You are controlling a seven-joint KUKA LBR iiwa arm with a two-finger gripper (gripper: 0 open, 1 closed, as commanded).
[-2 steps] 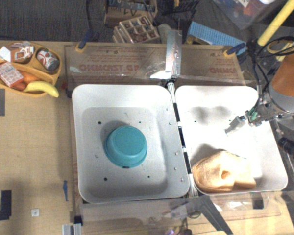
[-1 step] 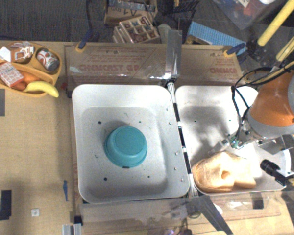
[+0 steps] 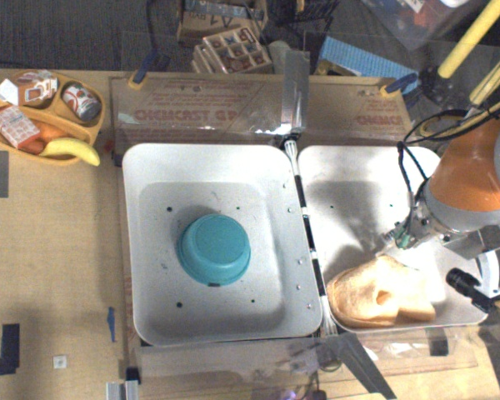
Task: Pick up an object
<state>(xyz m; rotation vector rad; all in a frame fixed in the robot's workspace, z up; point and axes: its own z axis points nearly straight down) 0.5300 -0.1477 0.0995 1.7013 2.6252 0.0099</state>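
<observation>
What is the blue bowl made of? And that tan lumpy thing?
The upside-down teal round bowl looks like smooth plastic: even colour, soft sheen. The tan lumpy bread-like object seems to be soft foam or rubber, with its matte, dented surface, though that is hard to tell.

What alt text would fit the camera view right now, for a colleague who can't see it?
The grey-and-orange arm reaches into the right bin, its gripper just above a tan bread-like object at the near edge. A teal bowl sits upside down in the left bin.
</observation>
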